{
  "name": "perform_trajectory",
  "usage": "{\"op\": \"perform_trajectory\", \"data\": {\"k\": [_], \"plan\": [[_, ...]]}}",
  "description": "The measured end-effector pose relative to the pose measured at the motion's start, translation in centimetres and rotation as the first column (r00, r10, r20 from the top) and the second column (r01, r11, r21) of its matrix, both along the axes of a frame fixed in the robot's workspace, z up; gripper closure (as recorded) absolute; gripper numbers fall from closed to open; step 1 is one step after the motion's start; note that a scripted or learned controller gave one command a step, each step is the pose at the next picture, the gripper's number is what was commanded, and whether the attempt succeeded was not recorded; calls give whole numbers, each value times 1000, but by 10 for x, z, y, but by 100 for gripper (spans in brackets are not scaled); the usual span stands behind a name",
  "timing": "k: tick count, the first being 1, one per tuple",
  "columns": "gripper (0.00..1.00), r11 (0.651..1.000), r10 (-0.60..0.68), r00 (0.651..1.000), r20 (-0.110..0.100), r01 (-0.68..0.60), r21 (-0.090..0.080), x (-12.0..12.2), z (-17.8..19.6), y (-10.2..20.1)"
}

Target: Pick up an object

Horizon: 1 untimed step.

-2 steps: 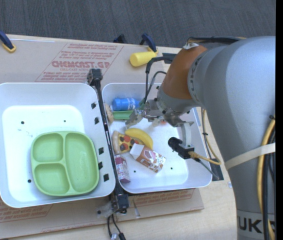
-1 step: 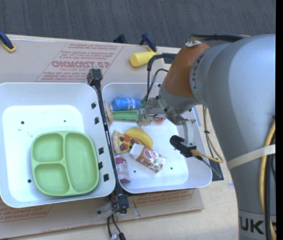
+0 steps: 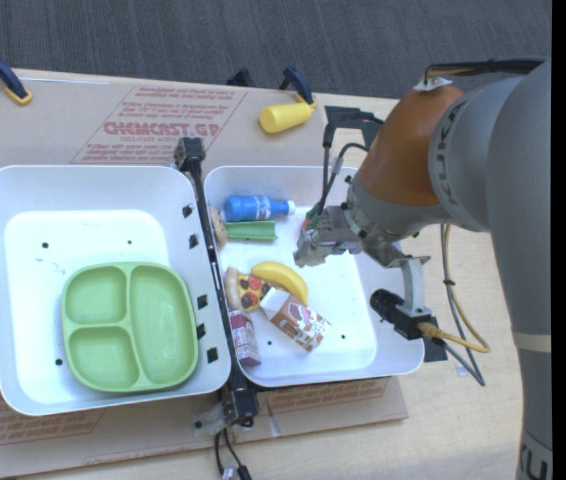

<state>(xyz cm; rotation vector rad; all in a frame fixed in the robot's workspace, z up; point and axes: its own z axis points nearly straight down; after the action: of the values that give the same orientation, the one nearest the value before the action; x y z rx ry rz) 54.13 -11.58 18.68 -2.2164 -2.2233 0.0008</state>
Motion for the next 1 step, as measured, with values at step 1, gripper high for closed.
{"op": "perform_trajectory", "data": {"k": [1], "plan": [[100, 1000, 2, 1000, 1, -2, 0, 83, -8, 21]]}}
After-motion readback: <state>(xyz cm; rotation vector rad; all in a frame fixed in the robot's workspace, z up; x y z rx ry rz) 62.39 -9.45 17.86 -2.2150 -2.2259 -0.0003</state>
